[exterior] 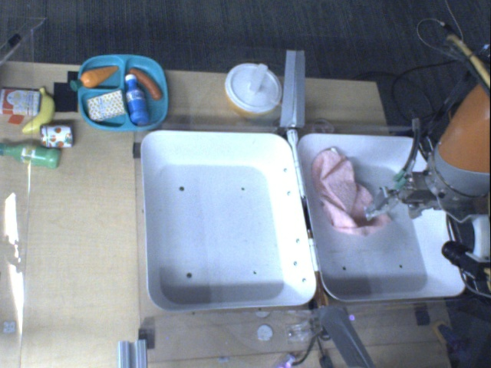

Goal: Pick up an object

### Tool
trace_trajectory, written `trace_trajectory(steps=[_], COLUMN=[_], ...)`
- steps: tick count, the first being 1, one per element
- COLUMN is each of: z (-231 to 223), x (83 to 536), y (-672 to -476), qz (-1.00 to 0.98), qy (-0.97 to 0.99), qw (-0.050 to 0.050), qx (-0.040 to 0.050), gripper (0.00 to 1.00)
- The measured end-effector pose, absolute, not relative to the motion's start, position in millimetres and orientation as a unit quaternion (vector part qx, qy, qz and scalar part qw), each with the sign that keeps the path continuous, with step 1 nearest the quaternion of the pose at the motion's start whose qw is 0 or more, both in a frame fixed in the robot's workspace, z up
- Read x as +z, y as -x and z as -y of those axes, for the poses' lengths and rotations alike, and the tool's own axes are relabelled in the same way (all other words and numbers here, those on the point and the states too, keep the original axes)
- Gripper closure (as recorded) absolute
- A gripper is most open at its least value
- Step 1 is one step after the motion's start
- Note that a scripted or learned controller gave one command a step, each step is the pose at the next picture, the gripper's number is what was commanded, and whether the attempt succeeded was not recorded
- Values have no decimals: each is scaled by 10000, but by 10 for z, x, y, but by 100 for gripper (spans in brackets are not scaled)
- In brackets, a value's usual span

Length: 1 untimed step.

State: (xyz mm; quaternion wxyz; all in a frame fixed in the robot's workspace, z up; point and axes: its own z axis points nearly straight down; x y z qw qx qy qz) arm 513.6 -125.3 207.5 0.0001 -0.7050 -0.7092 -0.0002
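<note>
Far to the gripper's left, on the bare bench, lay a small cluster: a carton [17, 102], a banana [40, 112], a can [57, 136] and a green bottle [31, 155]. Just right of them sat a blue tray [157, 79] with compartments, holding a carrot [100, 76], a blue bottle [136, 100], an orange sausage-like piece [151, 84] and a pale patterned item [105, 106]. Further right, beyond the bins' far edge, stood a white lidded cup [254, 88].

The left bin [219, 221] lay well to the gripper's left, showing only its white floor with a few dark dots. The right bin [368, 271] touched it along a shared rim, and it held a pink cloth [339, 190] — crumpled, soft-looking, bunched into folds, lying in the bin's left half toward the far wall.

The gripper [378, 209] had reached in from the right, low over the right bin, its tip at the cloth's right lower edge and touching the fabric there. How far the fingers were spread could not be told — the dark tip merged with the cloth's folds, so it was unclear whether any fabric sat between them. Behind it, to the right, the grey wrist and orange band [469, 129] hung over the bin's right rim.
</note>
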Motion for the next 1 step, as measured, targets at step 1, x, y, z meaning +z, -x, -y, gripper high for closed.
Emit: trace_trajectory(steps=[1], z=[1049], x=[967], y=[-5440], qz=[7999], qy=[6002], qw=[-8], qx=[-11], gripper=[0])
